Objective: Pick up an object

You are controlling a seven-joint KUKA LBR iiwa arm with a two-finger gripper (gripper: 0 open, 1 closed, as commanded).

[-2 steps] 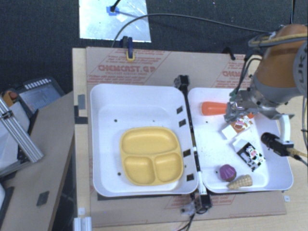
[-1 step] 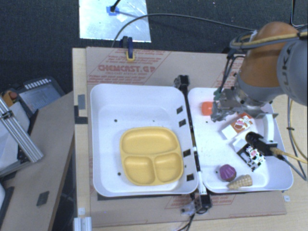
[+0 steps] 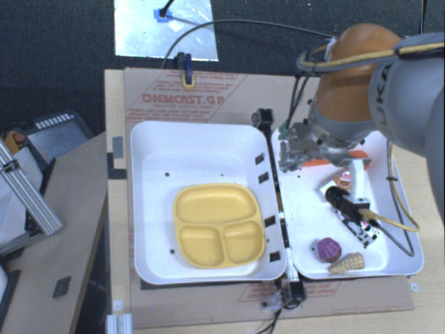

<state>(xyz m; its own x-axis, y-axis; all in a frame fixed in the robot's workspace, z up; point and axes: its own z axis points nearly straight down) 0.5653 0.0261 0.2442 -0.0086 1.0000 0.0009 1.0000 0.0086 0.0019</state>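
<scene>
The gripper is being held low over the right bin, upper middle of frame; finger state cannot be told. Nothing is being lifted: purple ball and cone are lying lower right.

Bench top: brown cardboard sheet printed with red lettering, lying flat under the bins.
Backdrop: dark, speckled carpet-like surface behind the bench.
Far edge: shiny silver sheet with blue tape.
Left side: tan table; aluminium rail; grey keypad device.
</scene>
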